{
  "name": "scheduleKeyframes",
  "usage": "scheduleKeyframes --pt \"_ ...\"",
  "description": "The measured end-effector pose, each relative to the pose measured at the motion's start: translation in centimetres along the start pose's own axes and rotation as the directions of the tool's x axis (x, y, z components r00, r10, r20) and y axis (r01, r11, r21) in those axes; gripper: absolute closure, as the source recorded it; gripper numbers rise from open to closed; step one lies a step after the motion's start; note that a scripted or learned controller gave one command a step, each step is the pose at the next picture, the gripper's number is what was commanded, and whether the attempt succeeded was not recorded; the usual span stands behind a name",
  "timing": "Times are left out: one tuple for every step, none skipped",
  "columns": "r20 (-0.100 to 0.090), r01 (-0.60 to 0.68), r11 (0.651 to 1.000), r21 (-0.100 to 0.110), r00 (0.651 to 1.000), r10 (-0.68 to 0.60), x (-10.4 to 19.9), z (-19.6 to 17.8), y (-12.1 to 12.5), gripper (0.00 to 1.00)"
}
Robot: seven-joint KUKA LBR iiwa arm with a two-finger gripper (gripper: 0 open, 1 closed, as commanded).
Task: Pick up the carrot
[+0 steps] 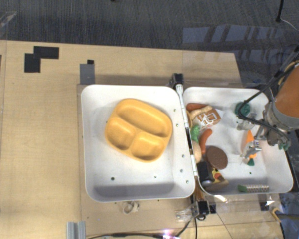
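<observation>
The carrot (pixel 246 137) is a small orange piece lying in the right part of the right bin (pixel 276 176), pointing roughly toward and away from me. My gripper (pixel 252 149) hangs directly over the carrot's middle and hides part of it, so orange shows above and below it. The grey arm with its orange band (pixel 293 96) comes in from the right edge. Whether the carrot is held cannot be made out from this angle.
The right bin also holds a wrapped bread item (pixel 205 116), a red sausage (pixel 205 139), a brown disc (pixel 217 157), a green piece (pixel 242 108) and a grey strip (pixel 253 187). In the left bin (pixel 97 183) lies a yellow compartment plate (pixel 138 129).
</observation>
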State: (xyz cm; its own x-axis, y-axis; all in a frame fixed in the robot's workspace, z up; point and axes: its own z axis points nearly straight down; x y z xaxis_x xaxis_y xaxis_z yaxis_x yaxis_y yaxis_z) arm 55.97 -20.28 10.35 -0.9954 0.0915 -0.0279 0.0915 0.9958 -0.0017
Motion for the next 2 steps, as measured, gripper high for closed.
scheduleKeyframes --pt "-0.012 0.068 0.998 0.0 0.998 -0.068 -0.1 1.4 -0.2 0.0" --pt "-0.001 0.071 0.997 0.003 0.997 -0.071 -0.6 0.0 -0.2 1.0"
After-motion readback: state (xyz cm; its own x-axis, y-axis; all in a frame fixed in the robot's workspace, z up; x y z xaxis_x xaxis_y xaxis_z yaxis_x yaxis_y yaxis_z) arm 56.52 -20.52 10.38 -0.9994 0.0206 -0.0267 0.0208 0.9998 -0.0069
